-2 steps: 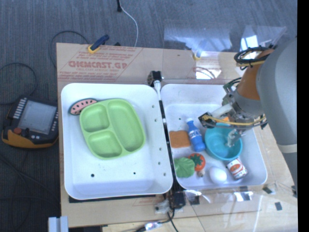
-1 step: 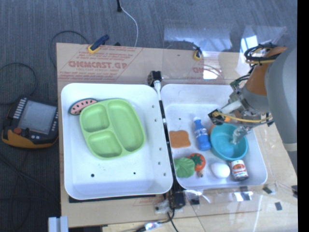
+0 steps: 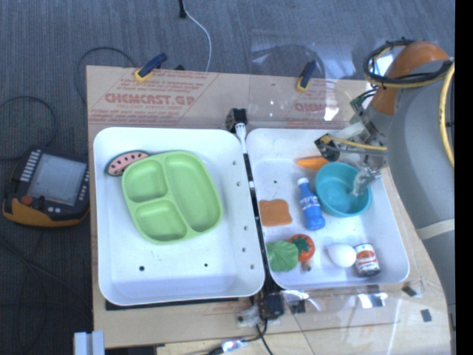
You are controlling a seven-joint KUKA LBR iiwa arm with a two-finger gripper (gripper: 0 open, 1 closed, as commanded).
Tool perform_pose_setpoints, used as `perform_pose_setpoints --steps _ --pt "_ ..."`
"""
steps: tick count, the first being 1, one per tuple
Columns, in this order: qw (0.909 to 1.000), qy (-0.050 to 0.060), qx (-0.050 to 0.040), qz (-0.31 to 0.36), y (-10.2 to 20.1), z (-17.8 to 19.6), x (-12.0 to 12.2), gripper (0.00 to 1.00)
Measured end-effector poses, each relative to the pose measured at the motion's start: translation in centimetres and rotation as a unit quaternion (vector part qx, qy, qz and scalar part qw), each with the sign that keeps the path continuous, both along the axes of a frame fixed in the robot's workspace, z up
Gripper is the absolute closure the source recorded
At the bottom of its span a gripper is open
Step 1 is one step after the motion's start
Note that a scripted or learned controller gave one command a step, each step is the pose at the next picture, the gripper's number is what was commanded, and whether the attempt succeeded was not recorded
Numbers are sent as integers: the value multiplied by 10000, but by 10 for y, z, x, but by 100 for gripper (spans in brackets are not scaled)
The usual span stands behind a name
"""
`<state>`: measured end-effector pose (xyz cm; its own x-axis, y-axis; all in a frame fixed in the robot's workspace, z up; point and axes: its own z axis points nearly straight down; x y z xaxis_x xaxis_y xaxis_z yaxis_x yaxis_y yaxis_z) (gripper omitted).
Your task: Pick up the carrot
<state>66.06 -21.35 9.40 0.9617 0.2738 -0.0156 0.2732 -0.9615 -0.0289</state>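
camera view: carrot [image 3: 310, 163] not yet picked up; it lies in the right bin [image 3: 392, 261], touching the blue bowl [image 3: 341, 189] at its far-left side. my pincer [image 3: 363, 177] hangs over the bowl's right rim, near the carrot; whether it is open or closed i cannot tell. my arm [image 3: 414, 109] reaches in from the right, wrist bent downward. approach and grasp remain.

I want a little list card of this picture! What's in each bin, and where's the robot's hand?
left bin: green tray, watermelon slice
right bin: carrot, blue bowl, blue bottle, toast, tomato, lettuce, egg, can
gripper: over the bowl's right rim
carrot: lying beside the bowl, not held
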Motion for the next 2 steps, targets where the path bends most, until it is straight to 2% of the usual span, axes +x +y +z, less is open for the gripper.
perform_pose_setpoints --steps 1,2 --pt "9988 -94 -103 472 35 24 -76 0" --pt "9994 -213 -155 -233 88 -1 -95 0"
